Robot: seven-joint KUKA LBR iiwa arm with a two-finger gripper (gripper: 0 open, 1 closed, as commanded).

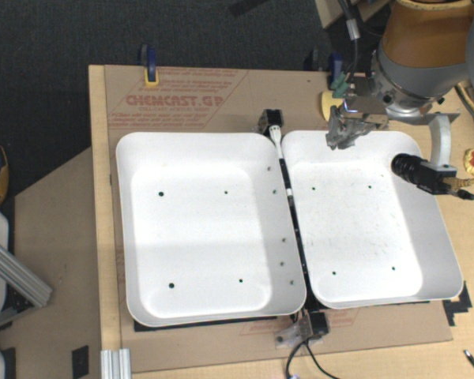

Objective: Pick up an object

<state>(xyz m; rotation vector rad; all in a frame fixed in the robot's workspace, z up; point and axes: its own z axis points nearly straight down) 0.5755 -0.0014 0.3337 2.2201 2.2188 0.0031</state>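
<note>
Two bins: left bin [197, 227] and right bin [371, 227], side by side on the bench [182, 93].
Gripper [342, 138]: over the right bin's far edge; finger state impossible to tell.

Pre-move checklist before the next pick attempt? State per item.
1. Gripper position: over the far edge of the right bin - ok.
2. Object between the fingers: none seen - not ok.
3. Pick target in the right bin: only dark specks on its floor - not ok.
4. Pick target in the left bin: only four small dark dots - not ok.
5. Finger opening: too small and blurred - cannot tell.
6. Bins seated side by side on the board: ok.
</note>
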